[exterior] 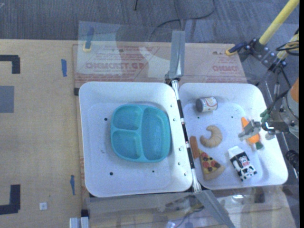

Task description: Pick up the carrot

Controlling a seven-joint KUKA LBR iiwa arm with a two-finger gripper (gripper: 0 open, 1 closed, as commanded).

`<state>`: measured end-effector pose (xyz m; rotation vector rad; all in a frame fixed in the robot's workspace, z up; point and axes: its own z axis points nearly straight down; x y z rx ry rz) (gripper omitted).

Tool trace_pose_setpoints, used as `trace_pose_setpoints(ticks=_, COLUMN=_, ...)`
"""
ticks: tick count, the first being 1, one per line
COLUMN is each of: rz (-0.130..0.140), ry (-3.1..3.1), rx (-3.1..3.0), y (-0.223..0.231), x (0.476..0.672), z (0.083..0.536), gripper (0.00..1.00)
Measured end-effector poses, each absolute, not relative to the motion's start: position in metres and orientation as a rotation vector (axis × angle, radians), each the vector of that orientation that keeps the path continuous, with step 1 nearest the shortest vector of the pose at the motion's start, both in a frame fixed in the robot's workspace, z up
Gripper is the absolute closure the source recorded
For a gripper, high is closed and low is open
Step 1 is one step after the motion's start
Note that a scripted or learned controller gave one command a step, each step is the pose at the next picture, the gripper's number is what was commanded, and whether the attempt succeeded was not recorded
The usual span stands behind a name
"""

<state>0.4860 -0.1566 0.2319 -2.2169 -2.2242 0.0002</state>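
Observation:
The carrot [245,123] lies near the right wall of the right bin [228,183]. It is orange, with a green end [259,145] pointing toward the front. My gripper [255,129] reaches in from the right and sits directly over the carrot's middle, hiding that part. Orange shows on both sides of the gripper tip. I cannot make out whether the carrot is gripped or just lying under the tip.
The right bin also holds a small can [206,104], a croissant [212,136], a pizza slice [211,165], a brown stick-shaped piece [194,147] and a cow-patterned carton [242,163] just in front of the carrot. A teal divided plate [141,132] lies in the left bin [95,127].

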Motion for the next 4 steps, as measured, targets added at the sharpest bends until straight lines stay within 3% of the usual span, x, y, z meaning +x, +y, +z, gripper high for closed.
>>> trace_pose_setpoints(ticks=1, rz=-0.001, ry=-2.418, rx=-2.006, y=-0.188, x=0.527, z=0.125, gripper=0.00)
trace_pose_setpoints(ticks=2, rz=-0.041, ry=-2.599, rx=-1.758, y=-0.203, x=0.556, z=0.091, gripper=0.00)
trace_pose_setpoints(ticks=3, rz=-0.028, ry=-2.606, rx=-1.779, y=-0.212, x=0.556, z=0.103, gripper=1.00)
trace_pose_setpoints(ticks=4, rz=-0.003, ry=-2.661, rx=-1.677, y=-0.137, x=0.590, z=0.193, gripper=1.00)
